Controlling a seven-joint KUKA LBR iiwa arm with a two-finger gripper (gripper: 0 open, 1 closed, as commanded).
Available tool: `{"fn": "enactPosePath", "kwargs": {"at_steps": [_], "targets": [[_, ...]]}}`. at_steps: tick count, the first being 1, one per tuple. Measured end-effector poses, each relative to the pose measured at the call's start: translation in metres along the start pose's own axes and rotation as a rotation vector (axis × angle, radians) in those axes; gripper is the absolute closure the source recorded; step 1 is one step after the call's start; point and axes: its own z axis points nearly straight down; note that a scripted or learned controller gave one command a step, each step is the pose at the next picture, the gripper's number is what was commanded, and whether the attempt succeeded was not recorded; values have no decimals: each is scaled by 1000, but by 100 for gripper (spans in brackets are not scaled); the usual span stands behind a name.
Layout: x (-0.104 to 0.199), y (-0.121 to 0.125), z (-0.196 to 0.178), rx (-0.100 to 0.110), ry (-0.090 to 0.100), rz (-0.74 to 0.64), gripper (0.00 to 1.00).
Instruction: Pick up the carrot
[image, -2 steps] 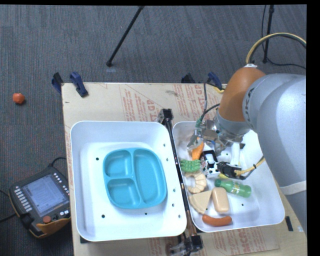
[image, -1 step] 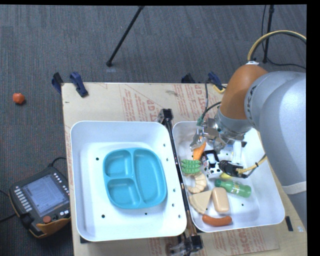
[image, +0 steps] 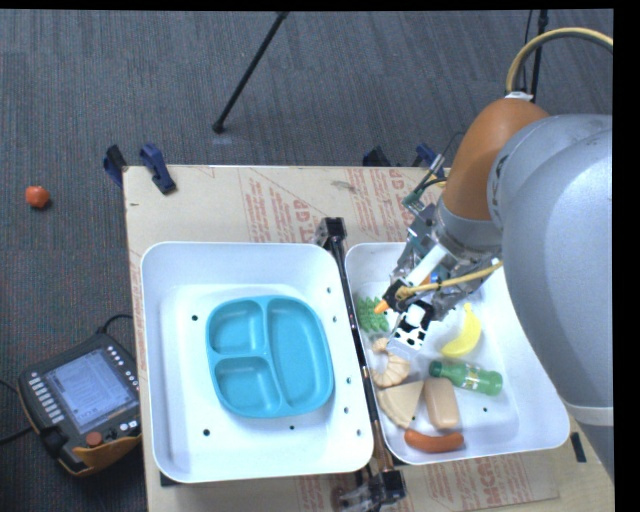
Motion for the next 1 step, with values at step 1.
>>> {"fn": "enactPosePath", "kwargs": {"at_steps": [1], "targets": [[-79, 14, 93, -9, 15, 417, 100]]}}
